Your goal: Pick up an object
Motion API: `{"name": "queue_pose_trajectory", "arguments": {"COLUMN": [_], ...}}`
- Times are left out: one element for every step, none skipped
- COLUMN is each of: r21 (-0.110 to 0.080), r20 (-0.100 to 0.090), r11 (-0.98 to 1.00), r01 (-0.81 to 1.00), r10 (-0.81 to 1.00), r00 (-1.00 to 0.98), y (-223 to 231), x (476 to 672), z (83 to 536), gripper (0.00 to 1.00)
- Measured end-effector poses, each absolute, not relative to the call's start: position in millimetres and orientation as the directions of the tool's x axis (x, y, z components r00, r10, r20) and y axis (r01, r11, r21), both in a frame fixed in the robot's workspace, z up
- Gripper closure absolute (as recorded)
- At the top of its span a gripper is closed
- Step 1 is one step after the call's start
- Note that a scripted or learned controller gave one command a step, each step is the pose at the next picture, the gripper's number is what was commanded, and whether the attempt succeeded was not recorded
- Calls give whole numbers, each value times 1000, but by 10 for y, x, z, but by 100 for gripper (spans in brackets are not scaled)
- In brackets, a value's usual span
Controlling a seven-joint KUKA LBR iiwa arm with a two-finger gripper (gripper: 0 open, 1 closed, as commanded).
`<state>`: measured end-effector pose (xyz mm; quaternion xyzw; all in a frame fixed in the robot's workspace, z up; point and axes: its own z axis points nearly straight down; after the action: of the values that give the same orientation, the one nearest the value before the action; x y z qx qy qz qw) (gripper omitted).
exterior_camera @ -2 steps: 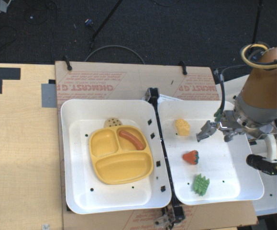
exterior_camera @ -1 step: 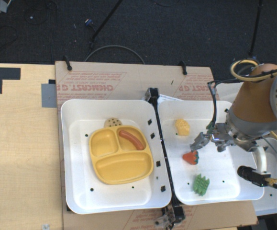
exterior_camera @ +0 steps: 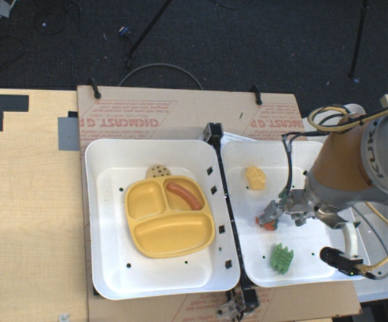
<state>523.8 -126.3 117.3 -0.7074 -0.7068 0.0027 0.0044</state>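
My gripper (exterior_camera: 271, 216) is low in the right bin (exterior_camera: 301, 154), near its left-centre, at the end of the grey and orange arm reaching in from the right. A small red object (exterior_camera: 269, 225) shows right at its tip, touching or just under it. Farther back in the same bin lies a yellow lumpy piece (exterior_camera: 254, 177). A green spiky piece (exterior_camera: 281, 258) rests near the front of that bin.
The left bin (exterior_camera: 106, 180) holds a yellow divided tray (exterior_camera: 170, 230) with a hot dog (exterior_camera: 185, 194) in its back right compartment. A round brown cookie (exterior_camera: 158, 172) lies just behind the tray. A black divider (exterior_camera: 224, 213) separates the bins.
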Motion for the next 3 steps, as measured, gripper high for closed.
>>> {"name": "queue_pose_trajectory", "arguments": {"r21": [-4,-2,1], "r20": [1,1,0], "r11": [-1,-4,1], "r01": [1000,1000,1000], "r10": [1000,1000,1000], "r00": [1,4,-1], "y": [-1257,-1266,-1273], "x": [5233,5241,5304], "z": [861,985,1421], "gripper": [0,100,100]}}
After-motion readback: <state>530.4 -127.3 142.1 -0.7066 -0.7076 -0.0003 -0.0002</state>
